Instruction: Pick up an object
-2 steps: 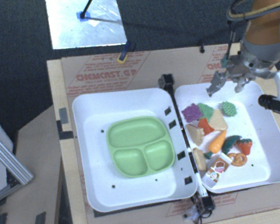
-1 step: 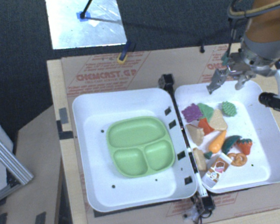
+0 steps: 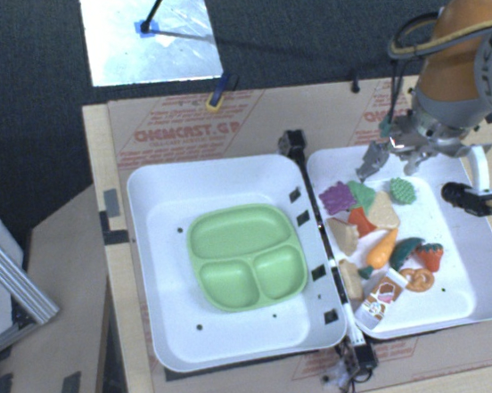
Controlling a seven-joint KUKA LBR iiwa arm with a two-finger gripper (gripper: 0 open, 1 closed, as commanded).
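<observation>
My hand (image 3: 391,156) hangs spread and empty above the light, stiff carrot (image 3: 381,249); I'd pinch its middle.

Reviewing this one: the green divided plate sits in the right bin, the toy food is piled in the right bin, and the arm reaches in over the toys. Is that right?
Not quite. The camera view shows the green divided plate in the left bin, not the right one. The rest stands: the toy food is piled in the right bin, and the gripper is over its far end.

"CHEMCAST GP" — on cardboard sheet (image 3: 185,129)
</observation>
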